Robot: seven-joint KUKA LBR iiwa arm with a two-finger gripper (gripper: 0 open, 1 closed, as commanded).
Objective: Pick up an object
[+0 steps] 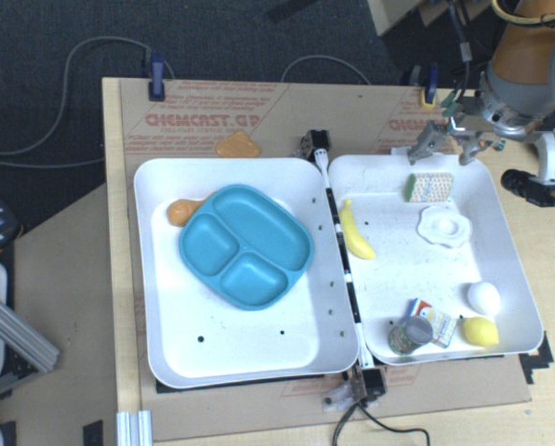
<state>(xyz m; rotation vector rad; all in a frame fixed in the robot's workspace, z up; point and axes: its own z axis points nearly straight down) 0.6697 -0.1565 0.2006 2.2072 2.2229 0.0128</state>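
On the counter (212,124), the left bin (165,342) holds an orange object (179,212) touching a blue divided plate (245,246), while the right bin (514,277) holds a banana (355,231), can (409,334), sponge (430,187), egg (484,297) and lemon (481,332), beneath the empty, spread end effector (449,142).

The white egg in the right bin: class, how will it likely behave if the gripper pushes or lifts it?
The white egg looks smooth and rounded, so it would probably roll when nudged. Its curved surface may slip between two fingers. The lemon beside it might stop a roll that way.
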